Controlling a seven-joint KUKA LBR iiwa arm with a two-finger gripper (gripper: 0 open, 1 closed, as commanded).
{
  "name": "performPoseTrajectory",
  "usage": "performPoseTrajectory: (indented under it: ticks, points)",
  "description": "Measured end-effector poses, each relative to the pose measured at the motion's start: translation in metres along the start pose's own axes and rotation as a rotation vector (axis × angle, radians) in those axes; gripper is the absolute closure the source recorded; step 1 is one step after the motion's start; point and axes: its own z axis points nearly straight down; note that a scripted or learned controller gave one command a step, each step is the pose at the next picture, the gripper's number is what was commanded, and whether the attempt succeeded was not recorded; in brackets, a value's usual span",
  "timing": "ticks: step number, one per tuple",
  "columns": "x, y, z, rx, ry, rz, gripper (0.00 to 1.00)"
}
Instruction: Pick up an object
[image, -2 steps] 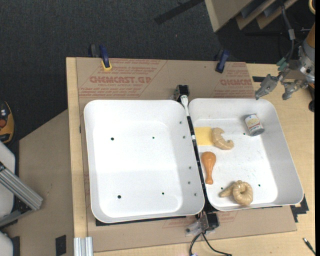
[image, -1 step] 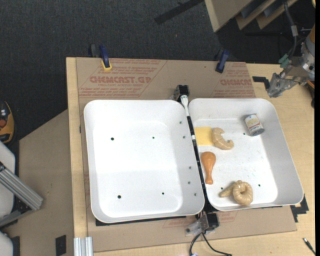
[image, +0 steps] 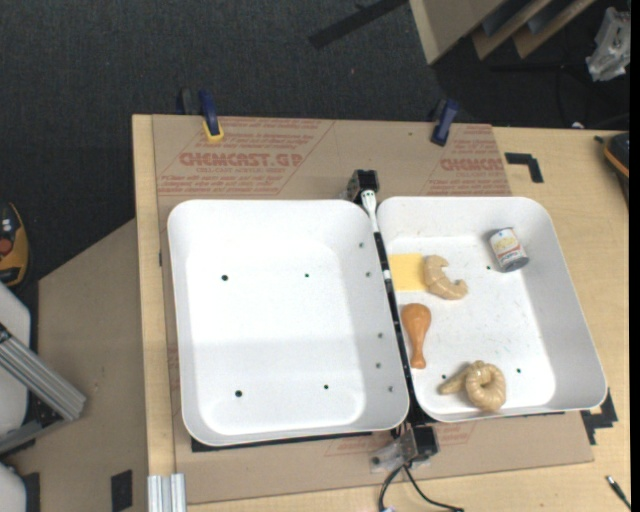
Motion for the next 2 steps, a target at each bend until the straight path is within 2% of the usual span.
performPoseTrajectory:
  ticks: [1, 2]
  points:
    - [0.065, -0.030, 0.116, 0.035, 0.010, 0.000, 1.00]
    - [0.104, -0.074, 0.174, 0.032, 0.008, 0.003, 1.00]
